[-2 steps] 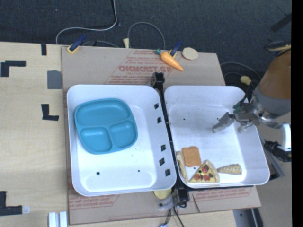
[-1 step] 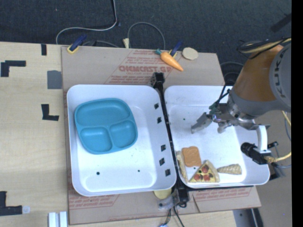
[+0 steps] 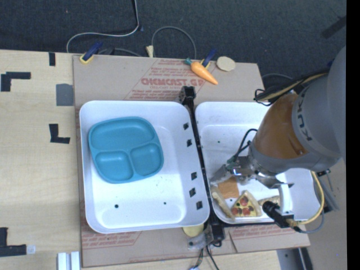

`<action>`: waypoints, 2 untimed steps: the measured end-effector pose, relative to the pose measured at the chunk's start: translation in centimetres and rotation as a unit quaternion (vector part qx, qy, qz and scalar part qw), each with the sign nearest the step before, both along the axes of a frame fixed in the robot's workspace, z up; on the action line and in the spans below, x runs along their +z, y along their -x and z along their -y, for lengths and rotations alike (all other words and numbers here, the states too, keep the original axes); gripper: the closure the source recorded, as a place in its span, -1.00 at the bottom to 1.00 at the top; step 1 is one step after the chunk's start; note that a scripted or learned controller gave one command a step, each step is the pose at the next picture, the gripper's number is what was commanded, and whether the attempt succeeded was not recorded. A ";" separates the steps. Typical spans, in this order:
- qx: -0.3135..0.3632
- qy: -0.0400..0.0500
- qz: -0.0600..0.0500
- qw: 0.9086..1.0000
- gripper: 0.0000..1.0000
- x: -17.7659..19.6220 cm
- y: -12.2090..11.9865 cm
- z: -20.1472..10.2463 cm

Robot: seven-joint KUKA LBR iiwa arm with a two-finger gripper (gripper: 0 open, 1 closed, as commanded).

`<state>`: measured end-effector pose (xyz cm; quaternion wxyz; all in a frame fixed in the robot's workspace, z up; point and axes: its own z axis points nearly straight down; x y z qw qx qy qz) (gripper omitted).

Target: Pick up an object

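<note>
— Dark carpet runs along the top of the camera view, with white cables (image 3: pixel 135 16) looping across it; below that, what carries everything?

— A pale wooden table (image 3: pixel 34 167) with a cardboard sheet (image 3: pixel 163 80) laid on it; two shallow white bins sit side by side on the cardboard, touching along a black divider (image 3: pixel 194 151) with clips.

— And the left bin (image 3: pixel 95 207)?

— It holds a blue sectioned plate (image 3: pixel 126 149), lying flat toward its upper left; the rest of that bin's floor shows a few small dark specks.

— The right bin (image 3: pixel 225 117)?

— Its objects are gathered in the lower left corner: a tan toast-like slice (image 3: pixel 228 188), and just below it a toy pizza wedge (image 3: pixel 245 205) with red spots, the two touching or nearly so; a pale flat piece lies under them, too hidden to name.

— Where is the arm?

— The grey arm (image 3: pixel 320 117) with its orange band (image 3: pixel 281 131) comes in from the right and hangs over the right bin; the gripper (image 3: pixel 239 172) is low over the bin, just above the toast slice; the wrist blocks the view, so I cannot tell how far it is open, nor whether it has hold of anything.

— Anything outside the bins?

— A toy carrot (image 3: pixel 203 73) and a pale round disc (image 3: pixel 226 64) rest on the cardboard above the right bin, near each other but apart; a blue clip and a yellow clamp hold the cardboard's top edge.
</note>
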<state>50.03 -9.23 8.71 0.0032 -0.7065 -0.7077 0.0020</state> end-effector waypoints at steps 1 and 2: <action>0.000 0.002 0.010 1.000 -1.00 0.0 1.3 0.7; 0.000 0.003 0.010 1.000 -1.00 0.0 1.3 0.4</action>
